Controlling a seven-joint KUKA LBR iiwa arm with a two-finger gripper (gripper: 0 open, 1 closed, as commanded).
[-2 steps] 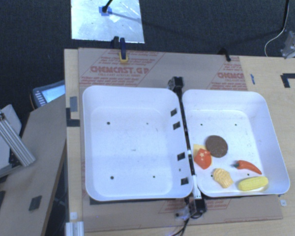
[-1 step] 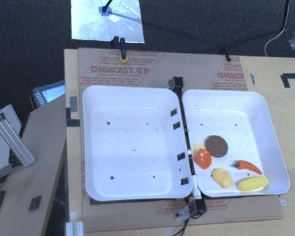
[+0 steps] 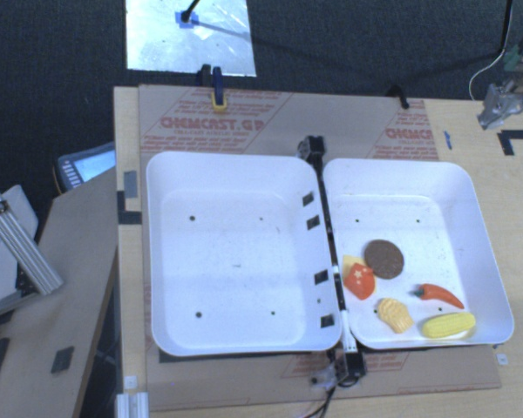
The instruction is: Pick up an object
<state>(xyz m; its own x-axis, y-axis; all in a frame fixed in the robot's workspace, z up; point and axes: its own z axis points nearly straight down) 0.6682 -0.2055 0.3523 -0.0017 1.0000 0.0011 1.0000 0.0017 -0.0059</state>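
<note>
At top right corner, gripper (image 3: 506, 103) hanging well back from bins; finger state: cannot tell. Nothing being lifted, so picking not yet begun.

Right bin (image 3: 471, 225) holding all goods near front edge: brown disc (image 3: 384, 258), red-orange piece (image 3: 358, 279), red pepper (image 3: 439, 294), yellow corn (image 3: 448, 325), small yellow lump (image 3: 395, 314). Left bin (image 3: 170, 233) alongside, touching it.
</note>
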